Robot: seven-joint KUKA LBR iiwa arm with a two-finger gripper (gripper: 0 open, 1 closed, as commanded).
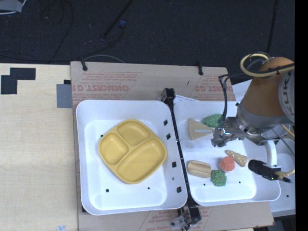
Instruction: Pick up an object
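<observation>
Bins number 2, both shallow and white, lying side by side at the middle of the frame. The left bin (91,129) holds 1 yellow divided tray (132,150) with 3 compartments, set at a tilt. The right bin (231,191) holds 6 small objects: 1 beige wedge (197,128), 1 green leafy piece (211,120) just beside it, 1 tan roll (198,168), 1 green broccoli-like lump (218,178) touching the roll's right end, 1 red round piece (227,164) just above that lump, and 1 pale speckled cone (236,157) beside the red piece. The leafy piece is partly covered by a black cable and the gripper. The arm (267,100) enters from the right edge, its orange band uppermost, bent down over the right bin. The gripper (220,137) sits low, just right of the wedge; whether it is spread or closed, and whether it has anything, cannot be made out.
</observation>
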